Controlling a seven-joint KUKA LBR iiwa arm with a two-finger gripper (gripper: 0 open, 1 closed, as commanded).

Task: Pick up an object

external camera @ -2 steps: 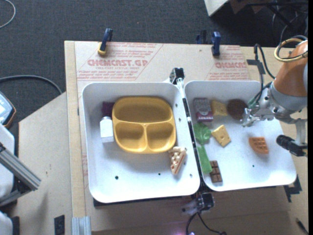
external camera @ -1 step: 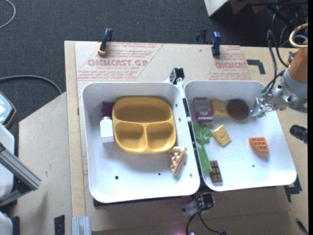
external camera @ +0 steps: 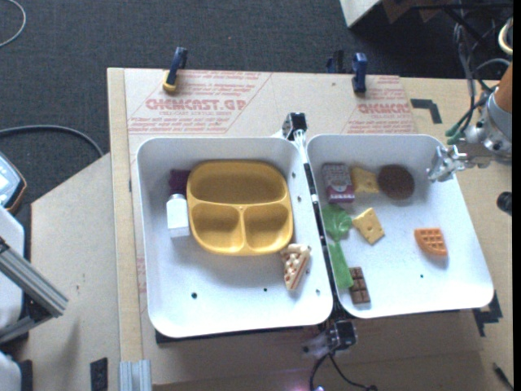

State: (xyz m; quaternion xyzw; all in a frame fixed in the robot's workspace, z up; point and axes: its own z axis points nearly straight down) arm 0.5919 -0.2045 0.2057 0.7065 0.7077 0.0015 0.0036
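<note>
Left bin (external camera: 155,218): held the yellow divided tray (external camera: 240,207) near centre; small white bottle (external camera: 177,216) touching its 9 o'clock edge, a dark item behind the bottle too hidden to name; pie-slice toy (external camera: 295,265) at the tray's 5 o'clock, just beside it.

Right bin (external camera: 468,235): along the 9 o'clock wall, reddish packet (external camera: 336,182) at the top, green leafy toy (external camera: 336,236) below it, chocolate bar (external camera: 359,286) towards 6 o'clock.

Middle of right bin: cheese wedge (external camera: 369,226) near centre; second yellow piece (external camera: 365,181) between the packet and the dark round cookie (external camera: 396,182).

Target candidate: waffle (external camera: 431,241), at 3 o'clock from the cheese wedge, lying flat and well apart from everything else.

Handling, my judgement: waffle looked like a light, stiff plastic toy, not fragile, gridded face likely less slippery than the cheese. I would close across its two opposite edges from above; being flat, it calls for a low approach near the bin floor.

My gripper (external camera: 440,165): hung at the right bin's 2 o'clock corner, just beside the cookie, above the rim. Nothing lay between my fingers; how far apart they stood I could not tell.

Risk: flat piece may skid on the smooth white floor.
</note>
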